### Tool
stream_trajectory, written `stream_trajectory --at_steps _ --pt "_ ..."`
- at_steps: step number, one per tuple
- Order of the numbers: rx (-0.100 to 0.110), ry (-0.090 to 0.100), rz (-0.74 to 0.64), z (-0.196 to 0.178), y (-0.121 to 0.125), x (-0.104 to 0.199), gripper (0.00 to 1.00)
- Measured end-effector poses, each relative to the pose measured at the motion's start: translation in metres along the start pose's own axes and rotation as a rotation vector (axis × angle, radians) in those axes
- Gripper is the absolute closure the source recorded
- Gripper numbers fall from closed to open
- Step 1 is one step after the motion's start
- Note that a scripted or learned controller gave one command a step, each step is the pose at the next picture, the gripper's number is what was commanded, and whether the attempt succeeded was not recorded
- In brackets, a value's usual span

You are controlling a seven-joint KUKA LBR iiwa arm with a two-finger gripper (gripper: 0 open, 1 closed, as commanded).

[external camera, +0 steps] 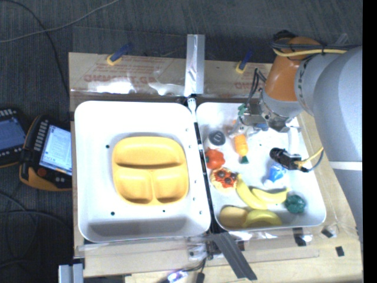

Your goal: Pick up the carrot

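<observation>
The carrot (241,144) is a small orange piece with a green tip, lying in the upper middle of the right bin (312,214). My gripper (251,122) hangs just above and to the right of the carrot's upper end, close to the bin's far wall. The grey wrist and orange band rise behind it on the right. The dark gripper body hides whether it touches the carrot.
A grey disc (218,138), a red tomato (214,157), a pizza-like piece (224,178), a banana (259,194), a blue item (275,173) and a green broccoli (296,203) share the right bin. The left bin (94,217) holds a yellow divided tray (150,168).
</observation>
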State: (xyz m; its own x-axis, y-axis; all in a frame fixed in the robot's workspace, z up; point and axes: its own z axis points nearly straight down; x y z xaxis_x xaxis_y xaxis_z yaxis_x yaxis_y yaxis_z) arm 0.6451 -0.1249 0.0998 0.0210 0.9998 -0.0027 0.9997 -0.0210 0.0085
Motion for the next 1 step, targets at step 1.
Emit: stream_trajectory --at_steps 1 --pt "0.012 -0.002 0.290 -0.0832 0.0224 0.0565 1.00"
